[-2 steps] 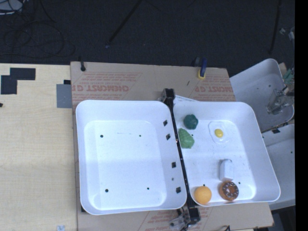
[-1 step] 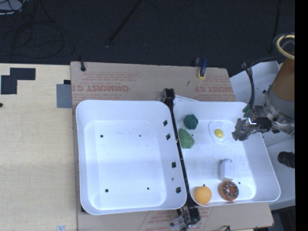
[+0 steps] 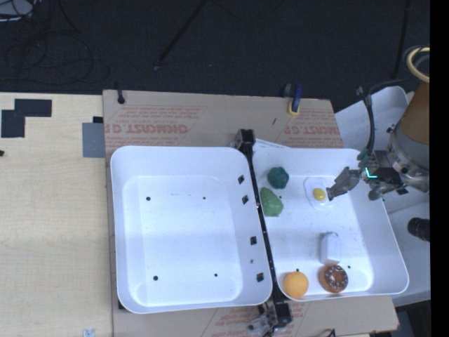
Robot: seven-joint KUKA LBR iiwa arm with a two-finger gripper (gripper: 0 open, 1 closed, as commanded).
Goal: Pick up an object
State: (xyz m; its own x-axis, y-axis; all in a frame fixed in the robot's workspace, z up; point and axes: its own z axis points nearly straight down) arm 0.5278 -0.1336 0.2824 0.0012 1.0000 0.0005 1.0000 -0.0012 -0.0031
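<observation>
Yellow-centred fried egg toy (image 3: 318, 194) lies in the right bin (image 3: 382, 258), near its far wall. Gripper (image 3: 334, 192) sits just beside it, grip state indeterminable; no object seen held.

right bin (image 3: 382, 255) centre open; donut (image 3: 334, 278), orange (image 3: 296, 284) crowd near wall.

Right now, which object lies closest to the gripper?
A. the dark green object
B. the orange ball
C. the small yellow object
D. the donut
C: the gripper sits right beside the small yellow object in the right bin, while the orange ball, the donut and the dark green object lie farther off.
</observation>
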